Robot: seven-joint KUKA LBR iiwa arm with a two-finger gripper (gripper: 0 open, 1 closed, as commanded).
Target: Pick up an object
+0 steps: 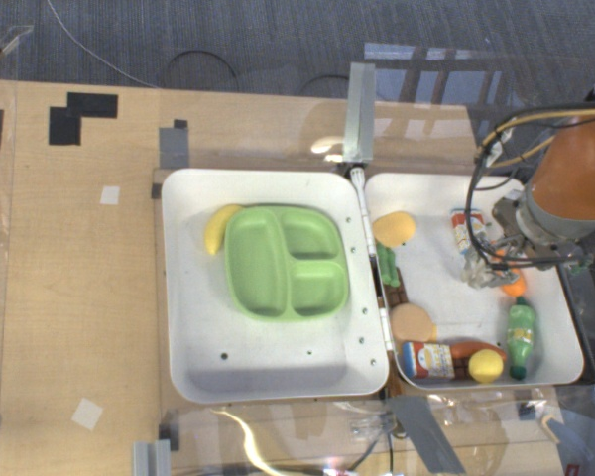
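Observation:
My gripper (483, 269) hangs low over the right part of the right bin (431, 266), under the arm's orange band. It is right beside a small orange object (515, 288) and just below a red-and-white packet (461, 232). A green bottle (520, 337) stands in front of it. Along the bin's front lie a labelled sauce bottle (438, 358) and a yellow lemon (486, 365). Towards the left of this bin are a yellow-orange fruit (394, 229) and a tan round item (412, 320).
The left bin (193, 345) holds a green divided plate (283, 262) with a yellow banana (217, 228) at its left edge. A green item (385, 266) and a brown item (393, 292) lie against the divider. Black cables (496, 147) loop above the wrist.

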